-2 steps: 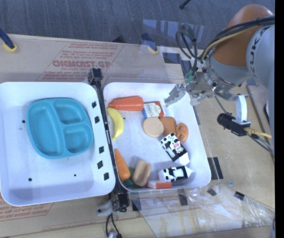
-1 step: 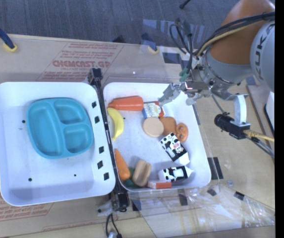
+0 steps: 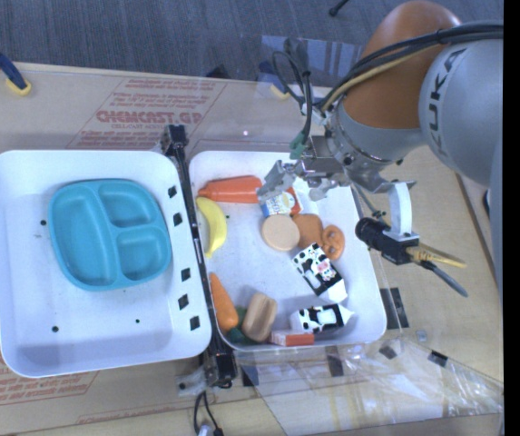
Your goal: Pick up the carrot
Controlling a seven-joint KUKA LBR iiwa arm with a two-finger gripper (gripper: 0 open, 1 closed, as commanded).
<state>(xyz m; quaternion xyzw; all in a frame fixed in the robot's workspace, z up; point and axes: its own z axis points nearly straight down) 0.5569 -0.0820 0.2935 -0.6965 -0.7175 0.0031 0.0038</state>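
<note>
Carrot (image 3: 230, 189) lies on its side along the far wall of the right bin (image 3: 361, 243), close to the divider between the two bins, its orange body pointing across toward the tool (image 3: 282, 182), which hangs just off the carrot's right-hand end, low over the bin. Whether that tool is open or closed cannot be told from up here; the wrist and cables crowd the view, and nothing is seen gripped. And mind the decoy: a second orange carrot-like piece (image 3: 224, 302) rests nearer the front of the bin, well apart from the carrot, beside a tan bread-shaped toy (image 3: 260, 315). A banana (image 3: 211, 225) curls just in front of the carrot, and a small blue-and-white carton (image 3: 279, 204) sits at the carrot's right end, right under the tool. Judging by this, the approach is the step in hand. To do it well, the tool should shift left along the carrot to its thick middle, straddle it across the short width, and come straight down, keeping off the bin wall behind and the banana in front. Over in the left bin, well away from the carrot, the blue divided plate (image 3: 110, 232) plays no part.
</note>
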